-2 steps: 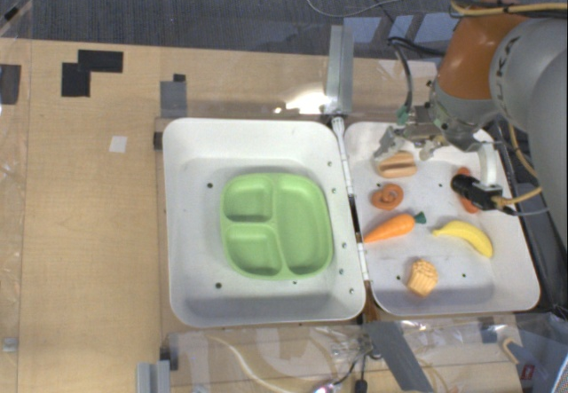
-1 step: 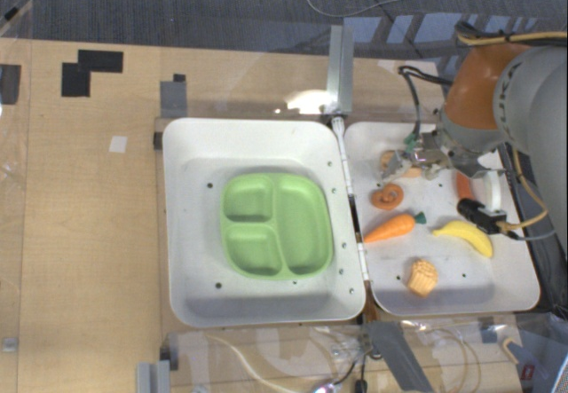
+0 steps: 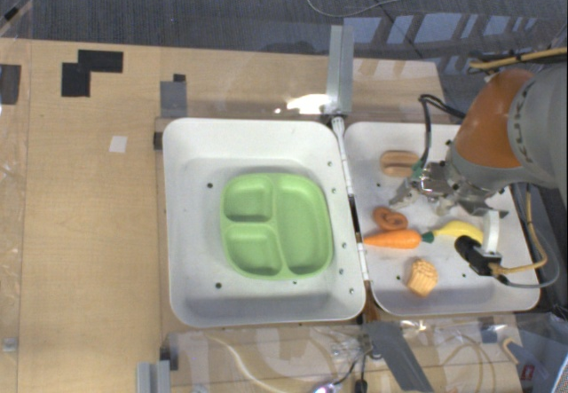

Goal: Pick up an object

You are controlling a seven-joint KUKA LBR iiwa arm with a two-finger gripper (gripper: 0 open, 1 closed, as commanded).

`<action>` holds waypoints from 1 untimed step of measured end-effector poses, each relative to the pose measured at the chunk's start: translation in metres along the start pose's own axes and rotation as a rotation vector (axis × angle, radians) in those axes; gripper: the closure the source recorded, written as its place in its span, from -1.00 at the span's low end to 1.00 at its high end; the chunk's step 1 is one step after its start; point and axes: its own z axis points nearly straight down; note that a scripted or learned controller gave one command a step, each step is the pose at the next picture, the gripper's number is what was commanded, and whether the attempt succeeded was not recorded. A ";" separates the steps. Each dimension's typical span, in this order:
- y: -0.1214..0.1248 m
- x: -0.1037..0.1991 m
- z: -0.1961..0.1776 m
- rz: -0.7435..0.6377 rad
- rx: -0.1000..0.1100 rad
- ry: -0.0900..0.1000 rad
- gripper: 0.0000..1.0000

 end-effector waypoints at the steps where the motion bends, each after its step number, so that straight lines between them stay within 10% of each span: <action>1: 0.012 -0.017 -0.049 -0.028 0.007 -0.001 -1.00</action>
